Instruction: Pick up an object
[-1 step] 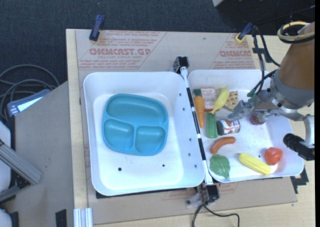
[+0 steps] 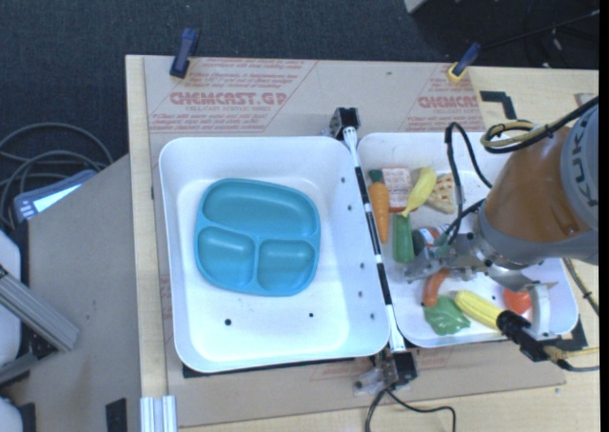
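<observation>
**Gripper low in right bin, nothing lifted**

Gripper (image 2: 440, 264): down among toy food in right bin (image 2: 561, 321), mid-bin toward its left wall; hold on anything cannot be told. Carrot (image 2: 380, 204), banana (image 2: 420, 188), corn (image 2: 481, 307) lie loose. Left bin (image 2: 181, 230): blue tray (image 2: 257, 235). Pick outstanding.

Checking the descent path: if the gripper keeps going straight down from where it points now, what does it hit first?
Likely the red-orange pepper just below the gripper, with the green pickle close beside. Depth is unclear from this slanted view.
</observation>
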`<state>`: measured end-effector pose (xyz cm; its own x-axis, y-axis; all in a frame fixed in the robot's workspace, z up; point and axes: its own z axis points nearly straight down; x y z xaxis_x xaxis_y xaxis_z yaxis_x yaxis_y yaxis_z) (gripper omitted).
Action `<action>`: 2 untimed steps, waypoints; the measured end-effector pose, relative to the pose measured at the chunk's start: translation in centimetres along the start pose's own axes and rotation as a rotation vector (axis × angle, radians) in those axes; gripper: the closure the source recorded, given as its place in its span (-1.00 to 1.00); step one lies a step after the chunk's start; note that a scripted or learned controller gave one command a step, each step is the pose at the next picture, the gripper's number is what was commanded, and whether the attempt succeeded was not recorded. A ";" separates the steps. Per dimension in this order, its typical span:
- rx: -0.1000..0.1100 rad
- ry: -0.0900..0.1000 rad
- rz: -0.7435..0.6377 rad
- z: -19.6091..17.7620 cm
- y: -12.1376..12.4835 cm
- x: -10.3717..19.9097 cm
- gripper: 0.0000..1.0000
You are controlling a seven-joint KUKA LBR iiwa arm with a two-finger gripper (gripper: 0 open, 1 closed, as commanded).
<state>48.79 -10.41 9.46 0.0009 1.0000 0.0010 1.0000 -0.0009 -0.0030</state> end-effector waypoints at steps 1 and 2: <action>-0.003 -0.001 0.000 -1.0 0.1 0.0 1.00; -0.003 0.000 -0.002 -11.4 1.9 7.7 1.00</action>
